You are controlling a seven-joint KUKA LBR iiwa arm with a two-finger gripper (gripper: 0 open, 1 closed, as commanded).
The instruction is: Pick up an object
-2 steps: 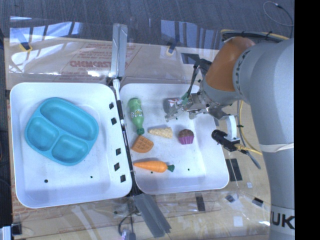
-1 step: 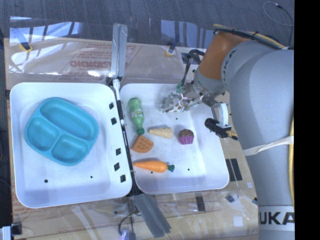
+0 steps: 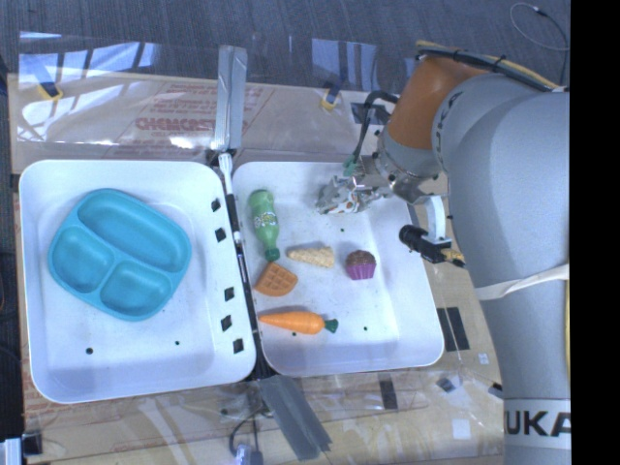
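Smooth white right bin (image 3: 387, 352) holds a glossy, tapered carrot (image 3: 293, 323).

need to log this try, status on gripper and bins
Gripper low over right bin's far end, nothing seen held. Green bottle, corn, cupcake, waffle, carrot loose. Blue tray left.

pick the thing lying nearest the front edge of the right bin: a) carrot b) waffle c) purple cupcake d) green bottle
a, the carrot lies lowest in the right bin, closer to its front rim than the waffle, the purple cupcake or the green bottle.
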